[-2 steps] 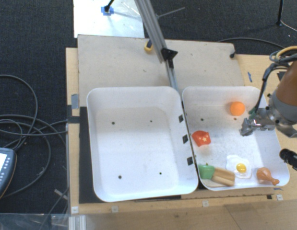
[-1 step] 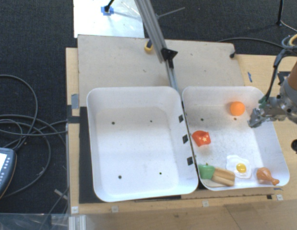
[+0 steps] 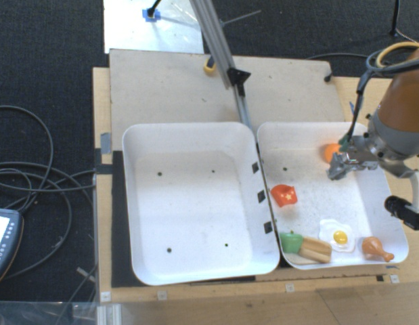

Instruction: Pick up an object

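Hand (image 3: 338, 168) low in right bin (image 3: 305, 141), toward its far right corner, just beside orange ball (image 3: 330, 152). Spread or pressed together: cannot tell. Nothing visibly held. Grasp and lift remain.

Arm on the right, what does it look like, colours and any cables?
The arm is grey, rounded and thick, with a broad orange band above the wrist. Its pincer is small and of dull grey metal. A yellow cable loops above the band.
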Robot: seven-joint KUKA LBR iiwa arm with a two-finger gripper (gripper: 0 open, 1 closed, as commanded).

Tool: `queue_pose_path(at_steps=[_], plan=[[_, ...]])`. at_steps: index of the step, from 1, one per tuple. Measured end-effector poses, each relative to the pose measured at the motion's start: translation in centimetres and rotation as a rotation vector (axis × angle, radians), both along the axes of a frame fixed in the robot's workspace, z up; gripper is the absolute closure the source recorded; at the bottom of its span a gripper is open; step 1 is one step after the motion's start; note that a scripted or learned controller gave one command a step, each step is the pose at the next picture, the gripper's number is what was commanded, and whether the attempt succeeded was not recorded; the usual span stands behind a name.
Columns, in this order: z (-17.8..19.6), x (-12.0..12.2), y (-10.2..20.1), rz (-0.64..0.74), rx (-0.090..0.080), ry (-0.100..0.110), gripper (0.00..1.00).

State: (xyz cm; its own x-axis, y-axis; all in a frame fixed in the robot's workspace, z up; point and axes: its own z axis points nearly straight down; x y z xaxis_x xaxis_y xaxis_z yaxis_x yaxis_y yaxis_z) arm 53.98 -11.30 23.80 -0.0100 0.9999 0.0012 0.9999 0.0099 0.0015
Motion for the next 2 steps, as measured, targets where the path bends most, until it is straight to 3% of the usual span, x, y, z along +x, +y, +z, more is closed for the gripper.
queue_pose_path(at_steps=[2], plan=[[-1.7, 3.3, 10.6, 0.001, 0.001, 0.000, 1.00]])
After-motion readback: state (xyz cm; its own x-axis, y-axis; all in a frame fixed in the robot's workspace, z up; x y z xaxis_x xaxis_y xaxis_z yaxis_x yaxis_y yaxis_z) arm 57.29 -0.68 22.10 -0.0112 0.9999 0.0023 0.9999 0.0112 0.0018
